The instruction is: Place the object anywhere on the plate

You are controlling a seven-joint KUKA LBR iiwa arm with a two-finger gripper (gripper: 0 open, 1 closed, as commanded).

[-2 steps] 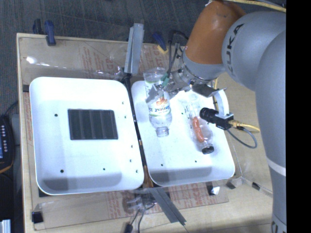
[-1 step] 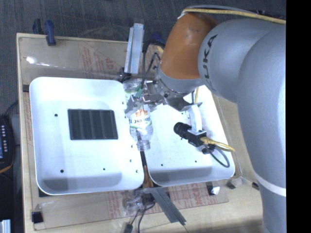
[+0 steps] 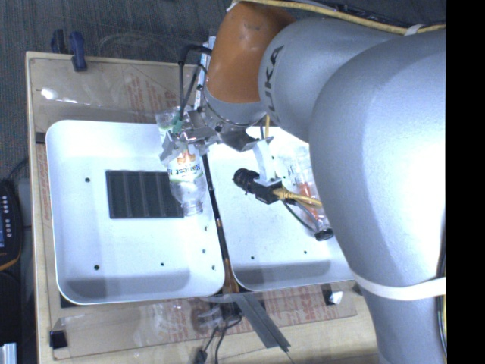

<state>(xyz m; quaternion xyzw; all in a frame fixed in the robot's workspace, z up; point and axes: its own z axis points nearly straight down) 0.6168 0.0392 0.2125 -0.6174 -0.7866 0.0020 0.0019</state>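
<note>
The end effector (image 3: 184,131) grips a clear plastic bottle (image 3: 186,174) by its neck, hanging over the left bin beside the dark plate (image 3: 142,194); it looks light, crushable and slippery.

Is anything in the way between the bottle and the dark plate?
Nothing visible. The plastic bottle hangs at the gripper over the left bin, right at the dark plate's right edge. Only bare white bin floor lies around the plate.
</note>
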